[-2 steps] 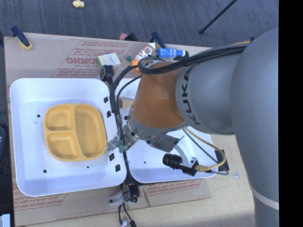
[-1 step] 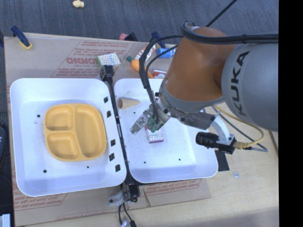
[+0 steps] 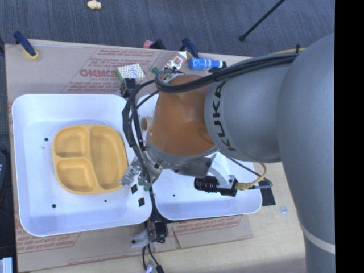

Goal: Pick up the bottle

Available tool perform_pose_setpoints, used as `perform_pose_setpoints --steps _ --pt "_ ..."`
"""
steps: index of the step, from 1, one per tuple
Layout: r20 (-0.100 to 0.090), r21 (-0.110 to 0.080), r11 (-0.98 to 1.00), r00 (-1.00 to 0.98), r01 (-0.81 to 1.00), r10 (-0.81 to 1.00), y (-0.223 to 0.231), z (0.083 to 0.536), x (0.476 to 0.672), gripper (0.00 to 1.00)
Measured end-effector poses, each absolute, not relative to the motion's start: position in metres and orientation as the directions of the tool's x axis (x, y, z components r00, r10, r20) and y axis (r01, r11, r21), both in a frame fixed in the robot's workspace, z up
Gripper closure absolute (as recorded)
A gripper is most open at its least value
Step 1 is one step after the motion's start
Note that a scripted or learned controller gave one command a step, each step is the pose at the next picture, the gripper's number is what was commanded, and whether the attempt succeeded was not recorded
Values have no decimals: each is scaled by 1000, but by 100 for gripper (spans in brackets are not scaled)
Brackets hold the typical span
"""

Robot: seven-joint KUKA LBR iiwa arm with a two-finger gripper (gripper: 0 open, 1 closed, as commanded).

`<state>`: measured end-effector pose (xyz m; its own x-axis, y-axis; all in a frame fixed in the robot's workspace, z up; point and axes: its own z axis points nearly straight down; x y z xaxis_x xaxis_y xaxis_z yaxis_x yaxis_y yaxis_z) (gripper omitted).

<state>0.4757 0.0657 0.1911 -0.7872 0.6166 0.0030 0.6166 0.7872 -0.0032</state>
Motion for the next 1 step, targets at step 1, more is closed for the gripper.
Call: perform_pose_setpoints --steps 1 --pt "-1 0 748 -748 664 664 9 289 477 100"
